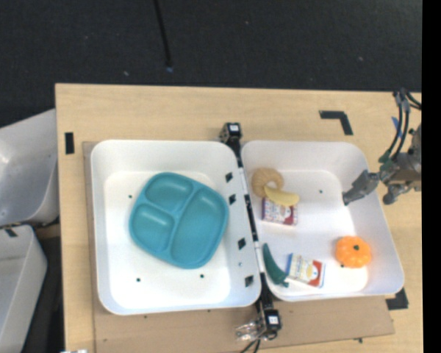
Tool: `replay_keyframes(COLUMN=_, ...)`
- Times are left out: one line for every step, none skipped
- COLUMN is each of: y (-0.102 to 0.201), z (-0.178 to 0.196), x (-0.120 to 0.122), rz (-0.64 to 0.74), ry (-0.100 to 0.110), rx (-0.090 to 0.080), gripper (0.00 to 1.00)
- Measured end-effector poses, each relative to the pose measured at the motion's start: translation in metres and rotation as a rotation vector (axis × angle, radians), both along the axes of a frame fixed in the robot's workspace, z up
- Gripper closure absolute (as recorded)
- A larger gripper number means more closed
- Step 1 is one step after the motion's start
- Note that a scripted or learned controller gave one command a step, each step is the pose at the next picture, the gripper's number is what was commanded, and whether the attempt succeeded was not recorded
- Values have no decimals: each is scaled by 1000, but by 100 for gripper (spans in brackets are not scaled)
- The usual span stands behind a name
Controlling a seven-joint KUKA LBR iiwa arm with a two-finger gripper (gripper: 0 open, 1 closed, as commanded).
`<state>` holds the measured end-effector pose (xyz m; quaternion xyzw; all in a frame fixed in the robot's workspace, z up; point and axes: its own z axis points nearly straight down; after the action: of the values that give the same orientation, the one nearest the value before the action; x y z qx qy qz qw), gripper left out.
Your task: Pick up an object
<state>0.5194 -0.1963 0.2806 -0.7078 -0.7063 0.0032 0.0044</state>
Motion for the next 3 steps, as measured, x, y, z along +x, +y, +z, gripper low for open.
replay_keyframes(y=1, z=6, x=2, rz=3, ry=-12, rx=-3, gripper=0)
replay_keyframes(y=6, z=-55, x=0, rz=2, ry=-6, rx=-1, gripper=0)
replay_keyframes(y=14, z=-110, x=-6, rz=1, ry=-6, rx=-1, gripper=0)
